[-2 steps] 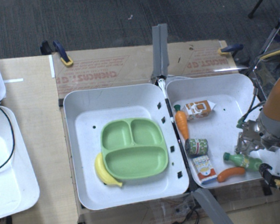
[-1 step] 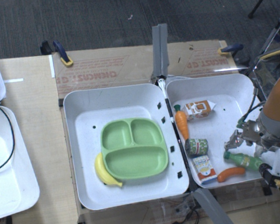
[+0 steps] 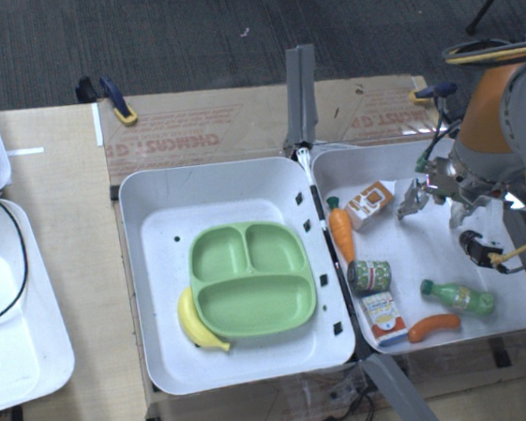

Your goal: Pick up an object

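Observation:
In the right bin [image 3: 398, 154] lie a carrot [image 3: 341, 232], an orange-and-white carton [image 3: 372, 204], a green can [image 3: 370, 275], a small white-and-red box [image 3: 382, 315], an orange sausage [image 3: 433, 327] and a green bottle [image 3: 458, 297]. My gripper [image 3: 432, 209] hangs over the upper right part of this bin, just right of the carton. Its fingers [image 3: 408, 204] are spread open and I see nothing between them. The arm's orange band [image 3: 487, 123] is above it at the right.
The left bin [image 3: 150, 293] holds a green divided plate [image 3: 252, 280] with a banana [image 3: 198, 324] against its left edge. A grey post [image 3: 302, 97] stands behind the wall between the bins. White trays [image 3: 10, 309] with black cables lie at the far left.

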`<action>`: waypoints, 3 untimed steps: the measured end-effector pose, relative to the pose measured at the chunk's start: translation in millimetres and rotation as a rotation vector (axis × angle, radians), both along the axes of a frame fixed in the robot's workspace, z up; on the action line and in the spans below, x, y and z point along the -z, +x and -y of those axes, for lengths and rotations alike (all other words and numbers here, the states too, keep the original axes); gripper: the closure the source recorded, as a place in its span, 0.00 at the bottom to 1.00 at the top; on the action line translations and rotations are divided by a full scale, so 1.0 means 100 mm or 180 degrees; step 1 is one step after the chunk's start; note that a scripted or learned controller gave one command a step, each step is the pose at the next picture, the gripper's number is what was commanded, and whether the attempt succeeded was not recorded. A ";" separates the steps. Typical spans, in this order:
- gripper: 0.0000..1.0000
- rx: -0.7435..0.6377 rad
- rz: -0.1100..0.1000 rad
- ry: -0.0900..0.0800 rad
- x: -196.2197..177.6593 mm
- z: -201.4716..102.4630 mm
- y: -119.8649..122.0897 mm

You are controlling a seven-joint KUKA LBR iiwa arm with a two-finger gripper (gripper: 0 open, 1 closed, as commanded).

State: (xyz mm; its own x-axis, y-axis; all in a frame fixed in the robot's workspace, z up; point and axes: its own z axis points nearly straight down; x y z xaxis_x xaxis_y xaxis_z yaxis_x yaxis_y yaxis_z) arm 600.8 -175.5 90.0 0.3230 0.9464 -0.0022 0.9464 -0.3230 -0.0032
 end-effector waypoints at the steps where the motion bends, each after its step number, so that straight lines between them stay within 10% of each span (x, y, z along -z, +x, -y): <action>1: 0.00 -0.1009 -0.0085 -0.0018 0.02 -0.42 0.50; 2: 0.00 -0.1220 0.0001 -0.0005 -0.36 -0.49 0.58; 3: 0.00 -0.1314 -0.0003 0.0010 0.01 -0.36 -0.50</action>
State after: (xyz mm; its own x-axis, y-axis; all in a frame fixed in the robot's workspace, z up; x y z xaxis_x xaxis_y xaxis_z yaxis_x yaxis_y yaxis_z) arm 550.9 -139.9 89.4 -0.0838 0.9965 0.0007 0.9965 0.0838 -0.0046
